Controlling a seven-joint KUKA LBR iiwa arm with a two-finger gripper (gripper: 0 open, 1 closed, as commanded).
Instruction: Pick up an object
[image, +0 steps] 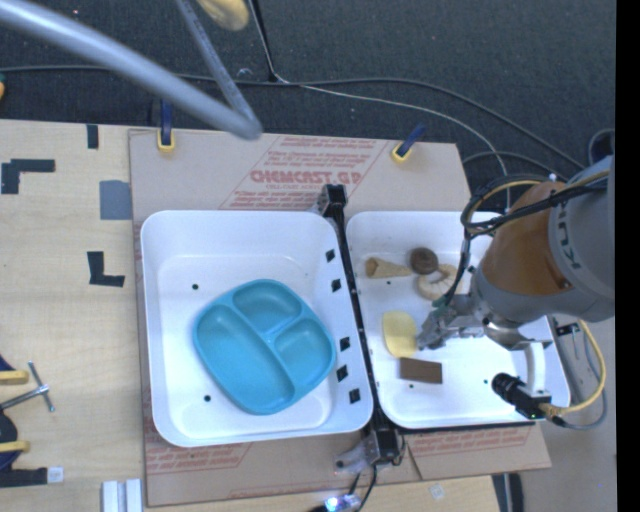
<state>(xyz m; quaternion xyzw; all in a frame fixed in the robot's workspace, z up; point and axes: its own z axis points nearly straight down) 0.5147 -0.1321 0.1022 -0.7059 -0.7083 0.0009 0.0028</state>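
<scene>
Nearest the camera, in the right bin (560, 405), lay a brown block (420, 371) — just left of and below the gripper (436, 331). A yellow piece (399, 333) sat touching the gripper's left side; whether it was gripped, I cannot tell.

claw (432, 335) low beside yellow piece (399, 332) in right bin (460, 405).

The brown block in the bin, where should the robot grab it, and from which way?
Probably from straight above, pinching the brown block across its short sides. It lies flat on the floor of the right bin, long side running left to right, with bare white floor in front and behind for the fingers. The hand hangs just above it, near the yellow piece.
</scene>
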